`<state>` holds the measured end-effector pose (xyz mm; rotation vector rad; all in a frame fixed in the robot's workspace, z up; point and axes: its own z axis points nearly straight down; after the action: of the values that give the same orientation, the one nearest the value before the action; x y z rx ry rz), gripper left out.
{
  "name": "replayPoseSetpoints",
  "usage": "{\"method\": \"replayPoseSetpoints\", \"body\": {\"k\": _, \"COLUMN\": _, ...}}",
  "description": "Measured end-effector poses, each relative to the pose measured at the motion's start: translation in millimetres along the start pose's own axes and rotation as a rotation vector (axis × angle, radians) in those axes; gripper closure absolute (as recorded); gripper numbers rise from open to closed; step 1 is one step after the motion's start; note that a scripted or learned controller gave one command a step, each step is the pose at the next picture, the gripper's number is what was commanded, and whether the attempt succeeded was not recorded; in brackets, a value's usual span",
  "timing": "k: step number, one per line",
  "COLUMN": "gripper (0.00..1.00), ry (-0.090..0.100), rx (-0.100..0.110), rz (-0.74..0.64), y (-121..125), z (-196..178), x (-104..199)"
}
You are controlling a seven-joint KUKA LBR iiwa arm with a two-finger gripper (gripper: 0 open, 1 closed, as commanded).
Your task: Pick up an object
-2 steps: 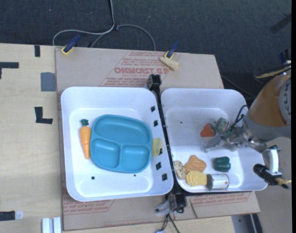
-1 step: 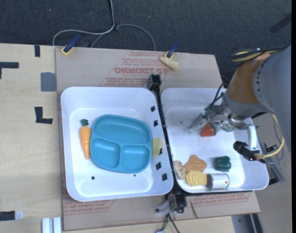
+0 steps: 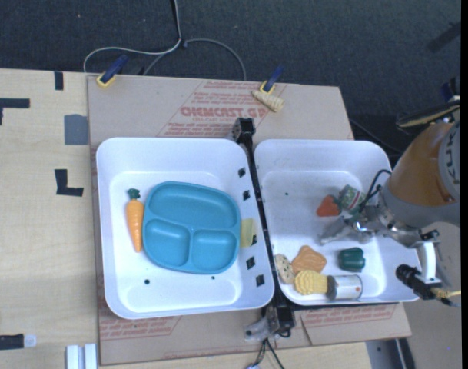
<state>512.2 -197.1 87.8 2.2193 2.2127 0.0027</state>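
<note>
My gripper (image 3: 337, 231) hangs low in the right bin (image 3: 295, 156), reaching in from the right. It sits just below a red-orange toy (image 3: 327, 206) and a small green-and-red object (image 3: 349, 198), and just above a dark green pepper (image 3: 352, 259). I see nothing clearly held in it. Along the bin's front lie an orange biscuit-like piece (image 3: 309, 260), a yellow corn piece (image 3: 310, 284), a small silver can (image 3: 346, 287) on its side and a small pale cookie (image 3: 283, 266).
The left bin (image 3: 111, 160) holds a blue divided plate (image 3: 191, 237), with an orange carrot (image 3: 134, 223) to its left and a small yellow piece (image 3: 248, 233) at its right. A black divider (image 3: 251, 198) runs between the bins.
</note>
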Motion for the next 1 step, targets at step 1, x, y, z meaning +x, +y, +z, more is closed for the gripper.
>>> {"method": "replayPoseSetpoints", "body": {"k": 1, "gripper": 0.00, "ry": -0.002, "rx": -0.005, "rz": -0.004, "y": -25.5, "z": -0.3, "x": 5.5}}
